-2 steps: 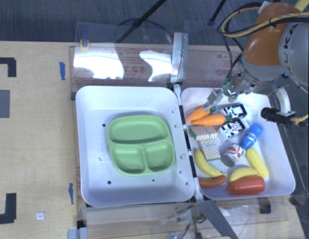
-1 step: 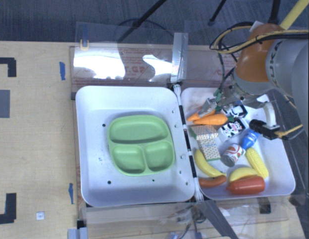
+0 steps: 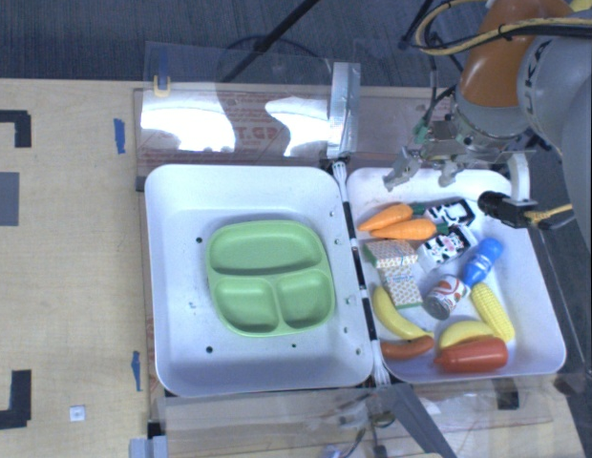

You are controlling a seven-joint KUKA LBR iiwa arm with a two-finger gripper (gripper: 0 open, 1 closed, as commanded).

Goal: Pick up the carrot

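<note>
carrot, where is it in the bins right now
The carrot lies in the right bin, near its far left corner beside the divider, just below the gripper and above the banana.

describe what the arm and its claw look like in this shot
The arm has a smooth grey casing with a rounded orange section above the wrist. Black and yellow cables loop over the orange part. The claw is small, metallic grey, with thin pale fingers and exposed wiring around its base. A black, stubby part with a yellowish lead sticks out beside the wrist.
</note>
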